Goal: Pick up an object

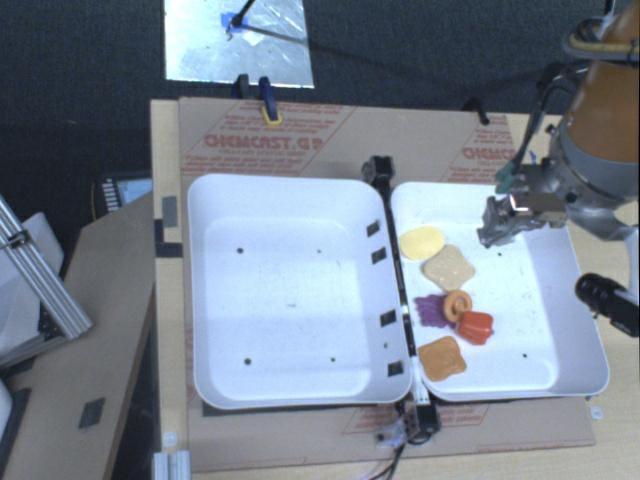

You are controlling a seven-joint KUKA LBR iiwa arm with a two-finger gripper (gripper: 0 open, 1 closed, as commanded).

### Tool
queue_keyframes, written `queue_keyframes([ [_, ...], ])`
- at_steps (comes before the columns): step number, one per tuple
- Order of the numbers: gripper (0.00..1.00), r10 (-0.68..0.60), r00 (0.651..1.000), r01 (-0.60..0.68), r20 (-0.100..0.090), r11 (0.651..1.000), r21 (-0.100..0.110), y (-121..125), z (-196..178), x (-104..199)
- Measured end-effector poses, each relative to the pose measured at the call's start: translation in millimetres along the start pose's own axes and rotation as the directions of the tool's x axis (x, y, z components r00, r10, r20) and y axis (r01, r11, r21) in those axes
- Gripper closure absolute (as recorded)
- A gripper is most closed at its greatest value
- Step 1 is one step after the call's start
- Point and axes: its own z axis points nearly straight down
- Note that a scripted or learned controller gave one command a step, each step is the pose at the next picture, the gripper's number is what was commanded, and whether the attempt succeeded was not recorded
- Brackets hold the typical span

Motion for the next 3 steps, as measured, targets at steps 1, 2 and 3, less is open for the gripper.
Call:
queue_keyframes([
  [1, 1.0, 0.001, 1.0, -0.001, -0.001, 1.0, -0.001, 0.9, -89.7, 31.8],
  [2, 1.0, -0.004, 1.0, 0.004, -0.002, 1.0, 0.005, 2.9, -135.0, 114.1],
  [3, 1.0, 0.0, 1.0, 0.0, -0.002, 1.0, 0.008, 1.6, -147.1, 159.1],
])
